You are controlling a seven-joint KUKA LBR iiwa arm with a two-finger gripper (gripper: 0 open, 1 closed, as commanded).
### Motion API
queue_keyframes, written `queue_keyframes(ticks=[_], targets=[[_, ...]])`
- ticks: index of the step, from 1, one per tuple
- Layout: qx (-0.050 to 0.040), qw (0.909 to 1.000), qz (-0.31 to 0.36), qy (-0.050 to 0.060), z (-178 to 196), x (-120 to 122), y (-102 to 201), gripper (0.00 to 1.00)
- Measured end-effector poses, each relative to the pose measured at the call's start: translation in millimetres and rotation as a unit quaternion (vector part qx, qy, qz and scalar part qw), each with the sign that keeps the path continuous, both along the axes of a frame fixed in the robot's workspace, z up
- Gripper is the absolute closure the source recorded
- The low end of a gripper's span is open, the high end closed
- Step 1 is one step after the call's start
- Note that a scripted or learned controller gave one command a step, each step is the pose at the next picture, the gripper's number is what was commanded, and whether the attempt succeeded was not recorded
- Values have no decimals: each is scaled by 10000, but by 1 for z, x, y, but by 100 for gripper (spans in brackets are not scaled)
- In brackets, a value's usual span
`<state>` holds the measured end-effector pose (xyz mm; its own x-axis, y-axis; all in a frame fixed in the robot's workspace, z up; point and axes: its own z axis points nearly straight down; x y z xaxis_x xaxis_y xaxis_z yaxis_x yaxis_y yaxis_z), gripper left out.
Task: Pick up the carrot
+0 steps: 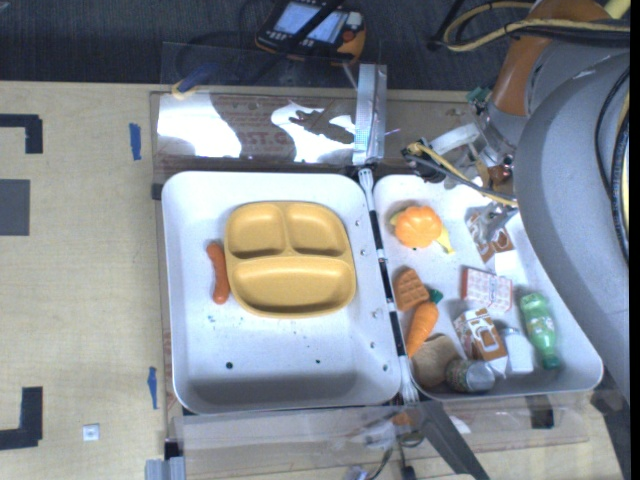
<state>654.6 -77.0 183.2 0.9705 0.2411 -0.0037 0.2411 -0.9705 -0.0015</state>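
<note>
**Carrot crowded in the right bin**

The carrot (421, 325) lies in the right bin (575, 383), near its left wall, a smooth orange taper with a green tip pointing up and away from me. A ridged, golden-brown piece (409, 289) sits just above it, touching or nearly so, and a rounded brown lump (430, 360) presses at its lower end. Beside that lump lies a grey, dull metallic can (470, 375). To the carrot's right are two small printed cartons (484, 313) and a glossy green bottle (538, 328) lying on its side. Higher up rests a bumpy orange pepper (417, 226).

My gripper (478, 163) hangs over the bin's far corner, well apart from the carrot, among yellow cables; whether my fingers are spread or closed I cannot tell, and I see nothing between them.

In the left bin (200, 368) a yellow plastic tray (290, 258) with three compartments sits in the middle, and a slim orange-red sausage (218, 272) lies along its left edge.
</note>
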Motion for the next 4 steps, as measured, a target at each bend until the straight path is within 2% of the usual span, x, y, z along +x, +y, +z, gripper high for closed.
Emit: queue_keyframes(ticks=[1,2,3,4], targets=[[13,9886,1509,-18,-82,-42,-17,0],[6,9883,1525,-2,-73,-41,-17,100],[-3,9998,-201,-12,0,-72,50,100],[14,9937,1121,19,13,-108,102,100]])
